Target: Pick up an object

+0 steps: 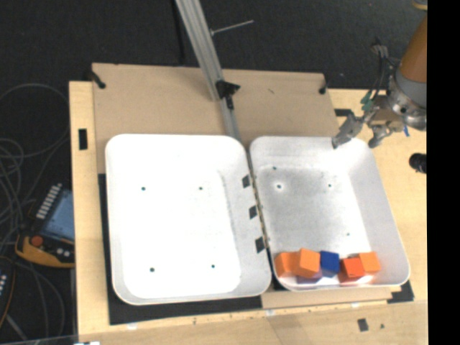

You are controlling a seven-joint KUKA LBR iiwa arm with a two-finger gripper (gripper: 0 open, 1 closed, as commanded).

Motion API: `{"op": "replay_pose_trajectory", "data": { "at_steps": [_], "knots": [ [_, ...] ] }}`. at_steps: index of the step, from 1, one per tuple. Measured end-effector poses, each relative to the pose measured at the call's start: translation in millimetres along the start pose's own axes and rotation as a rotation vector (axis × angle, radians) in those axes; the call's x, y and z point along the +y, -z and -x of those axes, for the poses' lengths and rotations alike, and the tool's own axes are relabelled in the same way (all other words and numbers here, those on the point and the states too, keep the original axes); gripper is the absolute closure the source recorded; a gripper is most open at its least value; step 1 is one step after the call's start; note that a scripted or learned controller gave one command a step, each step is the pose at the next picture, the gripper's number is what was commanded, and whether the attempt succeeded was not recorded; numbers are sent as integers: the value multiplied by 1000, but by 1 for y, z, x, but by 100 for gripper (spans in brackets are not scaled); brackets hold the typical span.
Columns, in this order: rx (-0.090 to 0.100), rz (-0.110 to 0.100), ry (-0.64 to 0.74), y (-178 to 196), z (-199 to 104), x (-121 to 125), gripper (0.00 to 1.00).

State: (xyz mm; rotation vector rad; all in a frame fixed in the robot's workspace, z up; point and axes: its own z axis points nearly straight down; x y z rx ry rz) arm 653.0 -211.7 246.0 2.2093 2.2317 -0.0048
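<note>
Orange blocks [298,262] and a blue block [329,261] line the right bin's [374,185] near wall. Gripper [357,135] hovers over its far right corner, fingers spread, holding nothing.

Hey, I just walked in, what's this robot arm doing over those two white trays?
A grey arm with an orange band reaches in from the right, and its claw is spread open above the far right corner of the right bin. It holds nothing. A row of blocks, several orange blocks and one blue block, sits against that bin's near wall, well away from the claw. The left bin is beside it. So no pickup has happened yet.
</note>
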Motion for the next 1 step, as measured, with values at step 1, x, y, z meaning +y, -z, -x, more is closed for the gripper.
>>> {"op": "replay_pose_trajectory", "data": {
  "at_steps": [1],
  "knots": [
    [1,-2,-5,-52,3,3,0]
  ]
}}
